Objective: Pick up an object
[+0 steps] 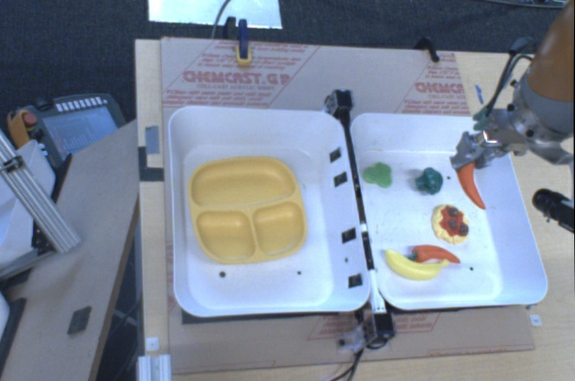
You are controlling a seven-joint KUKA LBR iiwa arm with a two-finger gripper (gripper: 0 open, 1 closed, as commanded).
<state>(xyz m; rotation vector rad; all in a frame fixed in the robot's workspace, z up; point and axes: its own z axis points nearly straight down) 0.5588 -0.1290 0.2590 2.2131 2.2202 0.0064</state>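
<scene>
My gripper (471, 160) is over the right bin's (512, 289) far right side. It is shut on the upper end of a red chili pepper (473, 188), which hangs slanting down from the fingers. In the same bin lie a green broccoli piece (377, 175), a teal lump (429, 181), a small round pizza piece (451, 223), and a yellow banana (409, 266) with a second red pepper (437, 254) resting on it.
The left bin (180, 190) holds a yellow divided tray (247, 208). A black-clipped divider (352, 190) joins the two bins. A pendant with a screen (76, 128) sits on the side table at left.
</scene>
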